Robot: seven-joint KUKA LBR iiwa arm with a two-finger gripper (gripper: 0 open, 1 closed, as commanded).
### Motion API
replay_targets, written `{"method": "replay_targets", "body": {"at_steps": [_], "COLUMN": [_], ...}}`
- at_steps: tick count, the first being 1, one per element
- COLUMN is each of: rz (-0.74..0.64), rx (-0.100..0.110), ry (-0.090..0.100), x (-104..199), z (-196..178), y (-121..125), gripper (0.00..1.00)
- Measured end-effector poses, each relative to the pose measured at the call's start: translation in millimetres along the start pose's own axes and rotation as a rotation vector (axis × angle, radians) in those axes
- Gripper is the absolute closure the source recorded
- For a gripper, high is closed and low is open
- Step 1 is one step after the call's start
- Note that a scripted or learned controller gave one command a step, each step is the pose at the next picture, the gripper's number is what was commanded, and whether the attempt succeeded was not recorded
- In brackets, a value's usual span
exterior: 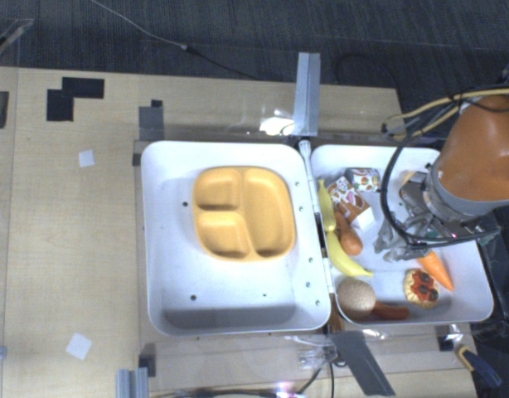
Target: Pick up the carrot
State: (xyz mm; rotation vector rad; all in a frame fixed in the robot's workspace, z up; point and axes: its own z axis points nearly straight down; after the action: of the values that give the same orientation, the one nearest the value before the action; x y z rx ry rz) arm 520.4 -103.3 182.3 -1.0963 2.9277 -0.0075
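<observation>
orange carrot (438, 269) lay in the right bin (483, 303), near its right wall, just beside a small pizza slice (421, 288) and below the gripper (404, 237). gripper sat just left of it w/ nothing visibly held (cables hid the rest, so its opening i cannot tell). carrot looked like a toy: prob light, stiff, smooth, a bit slippery. best grab seemed across the thick middle, not the tapered tip.

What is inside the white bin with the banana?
The right bin holds a banana, carrot, hot dog, kiwi, pizza slice and small packets. The arm covers its upper right part.
</observation>
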Motion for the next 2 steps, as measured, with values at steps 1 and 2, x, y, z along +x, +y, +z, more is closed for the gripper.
{"method": "replay_targets", "body": {"at_steps": [1,2], "rz": [-0.419,-0.805], "rx": [-0.007,0.0], "ry": [0.005,0.003], "x": [30.0,68.7], "z": [46.4,80.4], "y": [-63.9,-60.7], "gripper": [1.0,1.0]}}
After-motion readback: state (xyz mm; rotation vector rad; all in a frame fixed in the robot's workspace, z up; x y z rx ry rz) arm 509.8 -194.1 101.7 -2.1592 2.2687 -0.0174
